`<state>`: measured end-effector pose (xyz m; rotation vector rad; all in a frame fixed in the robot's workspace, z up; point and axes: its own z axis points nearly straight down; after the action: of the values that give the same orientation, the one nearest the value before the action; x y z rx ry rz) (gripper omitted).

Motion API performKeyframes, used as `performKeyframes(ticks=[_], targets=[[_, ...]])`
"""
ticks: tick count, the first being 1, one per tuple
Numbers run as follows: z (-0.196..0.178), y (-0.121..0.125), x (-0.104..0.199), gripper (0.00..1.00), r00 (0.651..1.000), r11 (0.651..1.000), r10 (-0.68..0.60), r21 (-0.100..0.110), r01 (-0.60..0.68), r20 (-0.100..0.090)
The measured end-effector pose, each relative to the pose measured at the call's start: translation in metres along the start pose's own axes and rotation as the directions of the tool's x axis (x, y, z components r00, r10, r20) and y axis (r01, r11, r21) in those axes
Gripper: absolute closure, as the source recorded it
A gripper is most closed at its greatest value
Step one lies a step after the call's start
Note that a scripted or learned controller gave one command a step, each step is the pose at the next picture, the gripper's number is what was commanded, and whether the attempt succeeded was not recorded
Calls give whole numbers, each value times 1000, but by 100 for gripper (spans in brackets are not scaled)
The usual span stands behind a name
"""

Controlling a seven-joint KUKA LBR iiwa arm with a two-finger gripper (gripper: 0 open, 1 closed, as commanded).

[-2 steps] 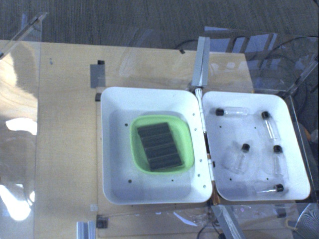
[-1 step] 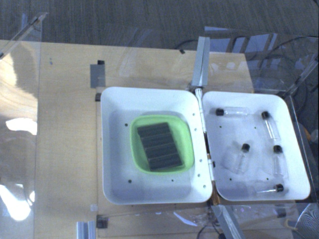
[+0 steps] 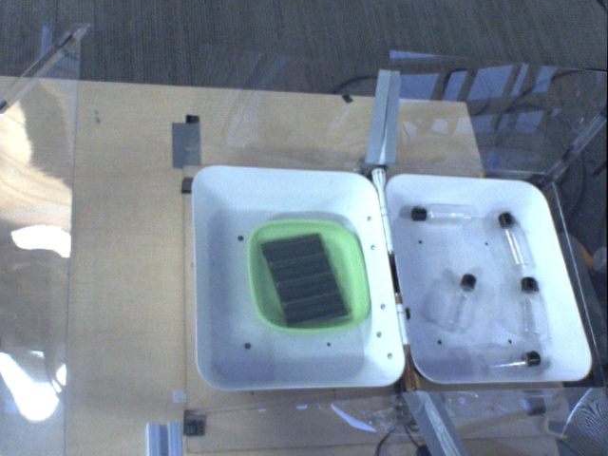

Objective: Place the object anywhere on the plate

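Dark grey ribbed rectangular block [image 3: 304, 280] lies flat on the lime-green, round-cornered square plastic plate [image 3: 258, 272], well inside its rim and covering most of its floor. Taking that plate as the landmark and working down in size:

The pale wooden bench [image 3: 114, 255] spreads out on every side of the plate. The shallow white left bin [image 3: 214, 283] surrounds the plate, which sits near its middle. The shallow white right bin [image 3: 484, 255] stands just right of the plate's bin, the two meeting along a hinged seam. A grey metal bar [image 3: 385, 117] rises beyond the plate, above that seam. Several small clear vials with black caps [image 3: 443, 214] lie scattered in the right bin, well apart from the plate.

The block's long axis runs from the far side of the plate to the near side, its near end swung a little to the right, and its ridges cross that axis. The arm's side of the bench is past the right bin, so I judge any reach would come at the block across its long side. Whether the gripper is apart or together cannot be told from this view, and nothing holds the block.

With the block resting on the plate, the placing looks to me already done
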<state>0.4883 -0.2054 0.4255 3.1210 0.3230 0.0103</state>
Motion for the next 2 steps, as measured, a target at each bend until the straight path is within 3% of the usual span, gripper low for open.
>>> performKeyframes(ticks=[2], targets=[[-10, 0, 1, 0, 1000, 1000, -5, -4, 5, -2]])
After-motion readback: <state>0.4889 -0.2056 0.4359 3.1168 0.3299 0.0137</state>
